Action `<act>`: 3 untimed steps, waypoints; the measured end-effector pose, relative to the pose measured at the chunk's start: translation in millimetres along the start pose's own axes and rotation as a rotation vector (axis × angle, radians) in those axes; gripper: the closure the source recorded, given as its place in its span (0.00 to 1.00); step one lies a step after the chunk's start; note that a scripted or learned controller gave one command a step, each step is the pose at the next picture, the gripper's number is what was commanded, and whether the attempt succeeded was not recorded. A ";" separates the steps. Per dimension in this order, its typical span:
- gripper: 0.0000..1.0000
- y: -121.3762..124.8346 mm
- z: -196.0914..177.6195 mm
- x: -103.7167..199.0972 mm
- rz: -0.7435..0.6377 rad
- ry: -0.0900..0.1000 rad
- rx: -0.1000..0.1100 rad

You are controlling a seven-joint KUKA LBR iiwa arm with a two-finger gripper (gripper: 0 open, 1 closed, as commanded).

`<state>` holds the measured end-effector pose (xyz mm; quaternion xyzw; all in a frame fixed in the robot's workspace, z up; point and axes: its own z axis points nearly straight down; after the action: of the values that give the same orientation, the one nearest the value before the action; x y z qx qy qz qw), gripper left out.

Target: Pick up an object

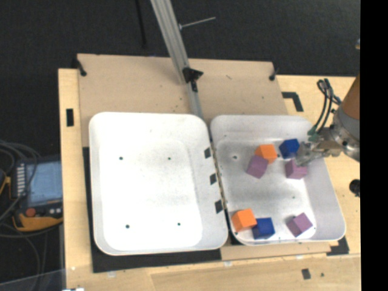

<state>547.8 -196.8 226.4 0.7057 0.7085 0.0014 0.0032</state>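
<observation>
The right bin (pixel 315 199) holds 7 small blocks. The gripper (pixel 301 156) comes in over the bin's right rim and sits low, just above a purple block (pixel 296 171) near that rim; whether the 2 touch is not clear, and the grip state cannot be told from this angle. A blue block (pixel 289 147) lies just beside the gripper, toward the bin's far side, with an orange block (pixel 265 153) next to it and another purple block (pixel 256 167) closer to the bin's middle. Along the bin's near rim lie an orange block (pixel 244 219), a blue block (pixel 263 228) touching it, and a purple block (pixel 299 224).
</observation>
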 end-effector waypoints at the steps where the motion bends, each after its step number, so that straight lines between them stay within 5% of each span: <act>1: 1.00 0.5 -3.8 60.5 -0.004 0.004 0.004; 3: 1.00 -10.2 -2.5 158.8 -0.002 0.004 0.007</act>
<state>536.9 -38.0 228.5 0.7049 0.7093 0.0002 -0.0004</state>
